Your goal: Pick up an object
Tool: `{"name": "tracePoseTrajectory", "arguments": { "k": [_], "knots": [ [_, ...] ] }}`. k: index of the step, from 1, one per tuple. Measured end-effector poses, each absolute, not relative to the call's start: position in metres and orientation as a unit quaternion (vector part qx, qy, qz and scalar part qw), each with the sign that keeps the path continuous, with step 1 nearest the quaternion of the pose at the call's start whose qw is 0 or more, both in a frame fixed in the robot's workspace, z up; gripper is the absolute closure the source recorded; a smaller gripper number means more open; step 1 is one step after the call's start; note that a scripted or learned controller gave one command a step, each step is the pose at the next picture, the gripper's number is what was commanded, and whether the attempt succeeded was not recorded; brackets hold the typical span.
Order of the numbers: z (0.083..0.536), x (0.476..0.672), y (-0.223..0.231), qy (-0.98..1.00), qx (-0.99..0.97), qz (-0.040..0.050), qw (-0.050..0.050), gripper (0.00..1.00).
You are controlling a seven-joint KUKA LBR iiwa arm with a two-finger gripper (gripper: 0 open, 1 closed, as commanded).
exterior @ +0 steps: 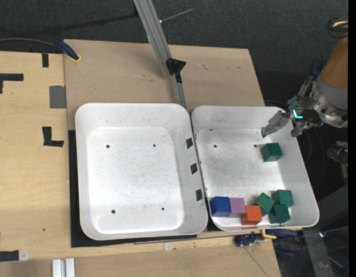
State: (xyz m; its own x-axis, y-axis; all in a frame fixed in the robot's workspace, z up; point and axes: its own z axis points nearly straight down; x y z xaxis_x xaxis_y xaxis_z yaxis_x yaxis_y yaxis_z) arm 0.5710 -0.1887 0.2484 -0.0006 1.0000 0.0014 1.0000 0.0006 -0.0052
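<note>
My gripper (pixel 286 125) hovers over the far right corner of the right bin (pixel 235 160). It is open, with nothing between its fingers (pixel 274 123). A green cube (pixel 271 152) lies alone on the bin floor just below and left of the fingertips, apart from them. Along the bin's near edge sit a blue cube (pixel 221 205), a purple cube (pixel 237 205), an orange cube (pixel 253 213) and three more green blocks (pixel 278 206) bunched in the near right corner.
The left bin (pixel 137 166) lies beside the right one, their rims touching. A slanted metal rail (pixel 157 33) runs from the top down to the gap between the bins. A blue and yellow clamp (pixel 69 51) rests on the bench at far left.
</note>
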Motion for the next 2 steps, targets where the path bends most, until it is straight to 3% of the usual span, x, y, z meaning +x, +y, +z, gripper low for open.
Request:
{"name": "tracePoseTrajectory", "arguments": {
  "k": [1, 2],
  "knots": [
    [0.251, 0.572, -0.189, -0.708, -0.706, 0.0003, 0.0, 0.0],
    [0.191, 0.58, -0.187, -0.708, -0.707, 0.0022, 0.003, 0.0]
  ]
}}
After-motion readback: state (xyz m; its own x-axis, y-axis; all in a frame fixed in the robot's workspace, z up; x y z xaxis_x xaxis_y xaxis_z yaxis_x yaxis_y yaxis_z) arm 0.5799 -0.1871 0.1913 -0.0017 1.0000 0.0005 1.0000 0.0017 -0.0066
